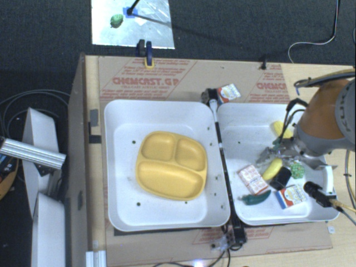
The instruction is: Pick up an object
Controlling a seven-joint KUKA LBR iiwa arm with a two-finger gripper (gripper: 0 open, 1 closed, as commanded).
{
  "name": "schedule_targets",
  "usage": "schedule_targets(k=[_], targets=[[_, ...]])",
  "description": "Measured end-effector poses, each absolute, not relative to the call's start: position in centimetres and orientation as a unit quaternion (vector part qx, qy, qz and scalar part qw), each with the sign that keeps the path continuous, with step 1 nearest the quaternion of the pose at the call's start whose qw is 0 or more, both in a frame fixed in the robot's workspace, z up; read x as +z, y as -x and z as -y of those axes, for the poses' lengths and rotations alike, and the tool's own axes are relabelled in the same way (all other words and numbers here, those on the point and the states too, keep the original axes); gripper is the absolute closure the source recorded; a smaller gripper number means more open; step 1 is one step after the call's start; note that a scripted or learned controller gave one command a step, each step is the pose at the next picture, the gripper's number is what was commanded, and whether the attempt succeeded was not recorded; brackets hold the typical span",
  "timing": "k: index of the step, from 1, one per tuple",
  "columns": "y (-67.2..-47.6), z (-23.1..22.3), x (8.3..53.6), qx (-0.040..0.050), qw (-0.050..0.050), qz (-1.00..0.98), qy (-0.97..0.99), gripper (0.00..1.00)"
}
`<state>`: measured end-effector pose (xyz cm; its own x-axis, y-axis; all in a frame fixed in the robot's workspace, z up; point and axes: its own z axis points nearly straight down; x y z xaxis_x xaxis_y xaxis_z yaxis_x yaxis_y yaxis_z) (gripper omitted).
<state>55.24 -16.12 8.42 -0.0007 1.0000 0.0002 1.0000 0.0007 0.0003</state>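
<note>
The right bin (239, 127) holds several small objects. A yellow banana-shaped piece (272, 169) lies near the middle, with a small black block (280, 178) against its lower end and a green item (298, 171) to its right. My gripper (280, 153) is low in this bin, just above the banana piece, under the grey wrist (311, 141). A red-and-white packet (250, 178), a dark green pepper (256, 198) and a white box with blue and red print (293, 196) lie toward the front. Another yellow item (278, 128) sits at the back, partly behind the arm.
The left bin (119, 149) carries a yellow divided plate (171, 164). A small printed packet (228, 93) lies on the cardboard behind the bins. The bins' shared wall (221, 154) runs between them.
</note>
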Motion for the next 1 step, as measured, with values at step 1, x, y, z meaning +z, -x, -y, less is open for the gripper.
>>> schedule_targets(k=[1], targets=[[-55.33,16.14,9.48,0.0008,0.001,-0.707,-0.707,1.0]])
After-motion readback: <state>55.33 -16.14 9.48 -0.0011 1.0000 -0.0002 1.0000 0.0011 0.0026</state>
